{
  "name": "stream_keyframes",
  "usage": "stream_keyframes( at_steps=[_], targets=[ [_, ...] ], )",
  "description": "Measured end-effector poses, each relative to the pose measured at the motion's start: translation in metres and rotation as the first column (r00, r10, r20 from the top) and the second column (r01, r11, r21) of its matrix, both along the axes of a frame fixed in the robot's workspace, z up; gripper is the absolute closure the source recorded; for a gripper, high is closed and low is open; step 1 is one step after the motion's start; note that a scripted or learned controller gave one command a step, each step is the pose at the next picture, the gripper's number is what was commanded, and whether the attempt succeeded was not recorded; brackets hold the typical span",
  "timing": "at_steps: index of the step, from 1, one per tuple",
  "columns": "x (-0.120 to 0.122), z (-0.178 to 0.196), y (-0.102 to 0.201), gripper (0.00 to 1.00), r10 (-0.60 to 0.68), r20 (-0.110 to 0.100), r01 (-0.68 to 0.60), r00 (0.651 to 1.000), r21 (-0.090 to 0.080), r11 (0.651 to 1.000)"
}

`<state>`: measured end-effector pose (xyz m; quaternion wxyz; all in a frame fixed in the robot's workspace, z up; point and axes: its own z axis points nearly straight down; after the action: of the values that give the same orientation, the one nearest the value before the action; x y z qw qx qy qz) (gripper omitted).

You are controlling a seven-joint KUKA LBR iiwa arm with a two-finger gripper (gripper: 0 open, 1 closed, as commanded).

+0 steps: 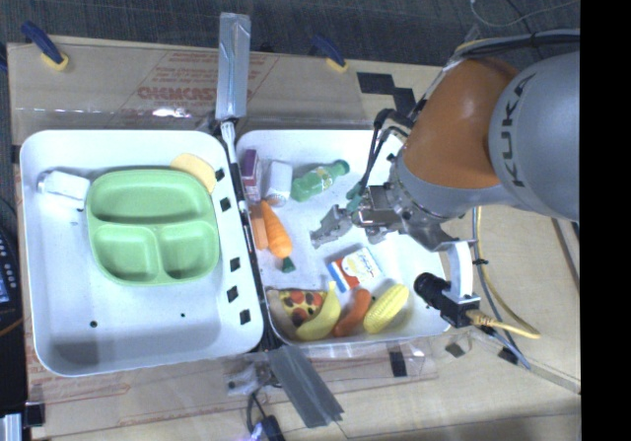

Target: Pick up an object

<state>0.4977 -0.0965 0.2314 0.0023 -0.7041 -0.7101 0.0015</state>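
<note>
A robotics lab — clamped white bins (59,350), toy food (317,316), cables (508,326).

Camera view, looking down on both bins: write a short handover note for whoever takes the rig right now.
End effector: low over the middle of the right bin, nothing visibly between its fingers; open or shut is unclear.
Right bin: carrot and green bottle to the end effector's left, small box just below it, banana and corn cob along the near wall.
Left bin: green divided tray.
Done: nothing lifted.
Left: grasp one object and raise it.
</note>
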Motion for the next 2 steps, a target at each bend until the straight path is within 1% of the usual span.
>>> stream_keyframes(
  at_steps=[1, 2],
  targets=[
    [0.0005, 0.0095, 0.0002, 1.00, 0.006, -0.002, -0.006, 1.000, -0.001, 1.000],
    [0.0006, 0.0096, 0.0002, 0.00, 0.006, -0.002, -0.006, 1.000, -0.001, 1.000]
  ],
)
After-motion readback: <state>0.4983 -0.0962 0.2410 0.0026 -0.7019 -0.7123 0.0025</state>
